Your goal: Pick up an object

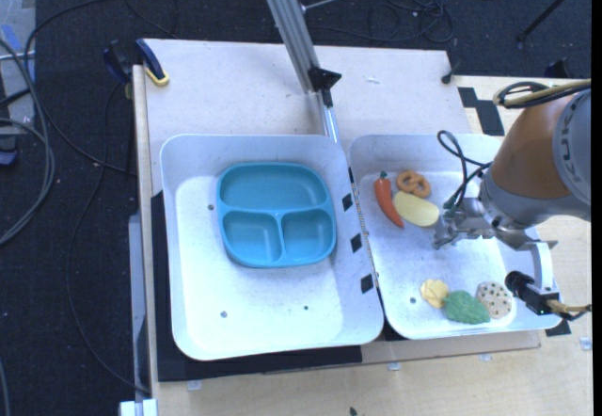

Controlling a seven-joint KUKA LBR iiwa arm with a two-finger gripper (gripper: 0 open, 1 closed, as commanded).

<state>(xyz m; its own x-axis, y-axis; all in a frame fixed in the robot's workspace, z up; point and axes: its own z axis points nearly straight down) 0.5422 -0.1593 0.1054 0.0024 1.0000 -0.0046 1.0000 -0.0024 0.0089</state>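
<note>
Item for you: yellow potato-shaped toy (417, 210), right bin (376, 155), far half, beside the gripper (448, 235); finger state I cannot tell; likely light, smooth, slippery; grip across its short width.

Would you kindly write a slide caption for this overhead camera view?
Gripper lowered into right bin beside yellow potato and carrot; blue tray sits in left bin.
</note>
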